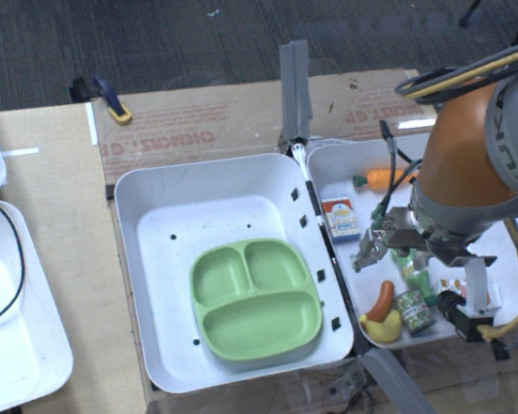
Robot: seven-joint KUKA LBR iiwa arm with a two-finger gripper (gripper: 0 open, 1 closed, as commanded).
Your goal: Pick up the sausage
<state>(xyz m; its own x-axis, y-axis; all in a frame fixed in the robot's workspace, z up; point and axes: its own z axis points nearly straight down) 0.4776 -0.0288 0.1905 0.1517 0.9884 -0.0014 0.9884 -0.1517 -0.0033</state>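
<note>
Surface: pale wood bench bearing two shallow white bins side by side. Left bin: holds one green divided plate with three compartments, lying flat near the middle. Right bin: crowded with small items. Sausage: reddish-orange, lying at a slant near the front of the right bin, its lower end touching a yellow banana-like piece at the front edge. Just beside the sausage on its right, a dark green can standing tilted. Small box with red and white label: toward the left wall of the right bin, behind the sausage. Orange carrot-like item: near the back of that bin. Green bottle-like item: partly hidden under the arm. Arm: grey with an orange band, reaching in from the right over the right bin. Gripper: metal parts hang above the bin, between the box and the sausage, apart from the sausage; nothing is seen between the fingers, and whether they are spread or pressed together cannot be told from this angle.
</note>
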